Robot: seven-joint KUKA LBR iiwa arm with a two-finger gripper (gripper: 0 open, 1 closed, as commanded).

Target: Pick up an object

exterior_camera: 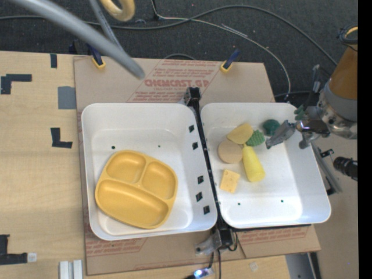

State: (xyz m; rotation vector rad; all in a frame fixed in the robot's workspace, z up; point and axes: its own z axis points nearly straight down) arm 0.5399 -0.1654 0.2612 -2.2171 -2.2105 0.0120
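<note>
Currently, by entry. Left bin [93,127]: one yellow divided plate [136,188], lying flat. Right bin [302,202]: a cluster toward its upper left — yellow corn cob [253,164], tan round piece [230,151], pale yellow piece [239,133], small green item [256,138], dark green item [271,125], and a yellow cheese wedge [230,181] just below them. My gripper [280,135] hangs over the right bin's upper right part, near the dark green item; nothing sits between my fingers, and whether they stand apart or together I cannot tell.

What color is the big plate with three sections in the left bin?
Yellow: the divided plate shows clearly in the camera view.
</note>
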